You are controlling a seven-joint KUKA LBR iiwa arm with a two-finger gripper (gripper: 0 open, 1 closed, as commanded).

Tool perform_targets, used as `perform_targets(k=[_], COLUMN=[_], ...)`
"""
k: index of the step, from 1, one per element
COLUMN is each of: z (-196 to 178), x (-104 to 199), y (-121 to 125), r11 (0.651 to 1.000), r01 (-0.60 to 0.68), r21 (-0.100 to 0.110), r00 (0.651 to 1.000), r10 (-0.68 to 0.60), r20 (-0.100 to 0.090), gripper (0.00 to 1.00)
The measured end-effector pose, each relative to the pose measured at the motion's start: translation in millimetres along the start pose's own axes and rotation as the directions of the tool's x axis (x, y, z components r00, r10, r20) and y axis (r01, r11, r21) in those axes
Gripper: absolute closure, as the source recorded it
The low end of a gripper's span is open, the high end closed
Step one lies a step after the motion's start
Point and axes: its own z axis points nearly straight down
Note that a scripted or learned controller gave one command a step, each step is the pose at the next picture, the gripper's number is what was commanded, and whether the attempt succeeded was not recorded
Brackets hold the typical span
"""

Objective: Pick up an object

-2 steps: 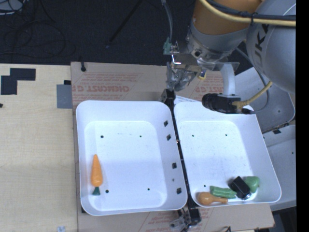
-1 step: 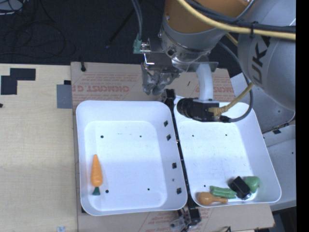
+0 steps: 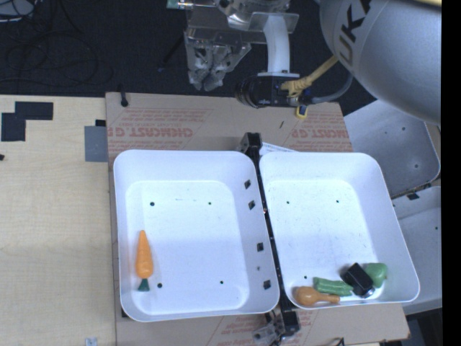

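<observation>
Beyond both bins' far edges hangs the pincer (image 3: 209, 67), floors mostly bare.

Arm (image 3: 389, 34) cropped at top edge

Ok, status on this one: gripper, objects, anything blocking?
Gripper high behind bins, carrying nothing. Carrot alone in left bin. Nothing blocking.

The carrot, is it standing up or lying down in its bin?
Lying down. The carrot rests flat on the left bin's floor, green end nearest the camera.
</observation>
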Motion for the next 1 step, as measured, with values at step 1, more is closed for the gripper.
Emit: perform_targets(k=[1], z=[-10.1], x=[-50.3], y=[-3.0], r11=[1.0], r01=[-0.008], r21=[0.007], r00=[1.0], r10=[0.008], r20=[0.003], gripper=[1.0])
